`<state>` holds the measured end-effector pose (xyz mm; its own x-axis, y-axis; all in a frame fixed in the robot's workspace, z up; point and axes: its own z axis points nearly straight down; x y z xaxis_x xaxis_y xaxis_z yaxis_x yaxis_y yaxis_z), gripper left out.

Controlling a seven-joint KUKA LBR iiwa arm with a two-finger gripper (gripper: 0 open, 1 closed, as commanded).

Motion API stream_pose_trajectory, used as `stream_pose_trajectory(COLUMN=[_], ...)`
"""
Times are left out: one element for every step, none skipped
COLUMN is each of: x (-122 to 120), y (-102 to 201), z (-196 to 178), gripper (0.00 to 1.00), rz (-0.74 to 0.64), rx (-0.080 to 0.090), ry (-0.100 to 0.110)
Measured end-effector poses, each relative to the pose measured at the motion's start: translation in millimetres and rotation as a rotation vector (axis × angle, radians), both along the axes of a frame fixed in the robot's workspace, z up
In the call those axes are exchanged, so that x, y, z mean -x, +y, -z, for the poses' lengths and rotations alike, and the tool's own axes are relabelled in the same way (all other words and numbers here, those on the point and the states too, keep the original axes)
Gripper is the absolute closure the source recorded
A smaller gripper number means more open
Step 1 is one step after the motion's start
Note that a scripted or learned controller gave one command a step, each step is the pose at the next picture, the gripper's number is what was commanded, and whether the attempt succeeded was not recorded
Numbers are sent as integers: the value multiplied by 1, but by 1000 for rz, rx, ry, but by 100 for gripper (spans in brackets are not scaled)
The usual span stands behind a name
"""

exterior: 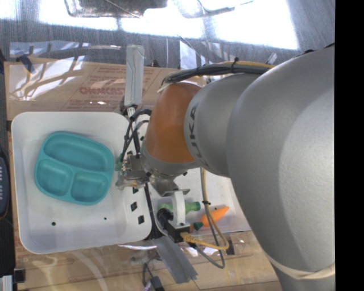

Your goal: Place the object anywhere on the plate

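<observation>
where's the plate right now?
Camera view: the teal three-compartment plate lies in the left white bin, in its upper-left part, left of the arm's orange band.

Hard white glare (187, 14) floods the top edge and washes out whatever lies there, and under it runs a grey ribbed strip (57, 31). A brown cardboard sheet (74, 85) with faded red print lies flat at the far side, streaked with light and shadow. The bench (62, 270) at the near edge is pale wood with shiny reflections across it.
</observation>
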<state>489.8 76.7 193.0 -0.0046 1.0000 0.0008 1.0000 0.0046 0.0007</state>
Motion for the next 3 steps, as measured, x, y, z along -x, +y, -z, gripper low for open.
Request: stream_pose_trajectory(x=[-44,-42,15], y=[31,13,23], z=[-17,3,42], gripper=[100,100,100], rz=[-3,-3,-3], rx=[1,2,2], ry=[4,7,10])
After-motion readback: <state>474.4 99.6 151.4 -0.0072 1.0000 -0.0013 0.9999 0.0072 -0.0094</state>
